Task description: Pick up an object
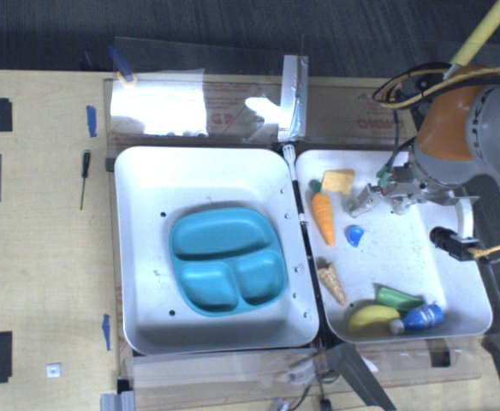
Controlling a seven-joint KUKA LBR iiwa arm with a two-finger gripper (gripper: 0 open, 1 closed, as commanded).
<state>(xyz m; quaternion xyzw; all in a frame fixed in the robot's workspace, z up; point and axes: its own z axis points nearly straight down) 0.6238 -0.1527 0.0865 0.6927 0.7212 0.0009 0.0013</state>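
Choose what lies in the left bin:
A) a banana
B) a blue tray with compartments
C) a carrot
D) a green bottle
B: the blue tray sits alone in the left bin, while the carrot and banana lie in the right bin.

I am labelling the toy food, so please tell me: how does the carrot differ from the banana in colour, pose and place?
The carrot is orange with a green top; the banana is yellow. The carrot lies lengthwise near the divider, while the banana lies crosswise at the near edge, beside a green piece. Both lie in the right bin.
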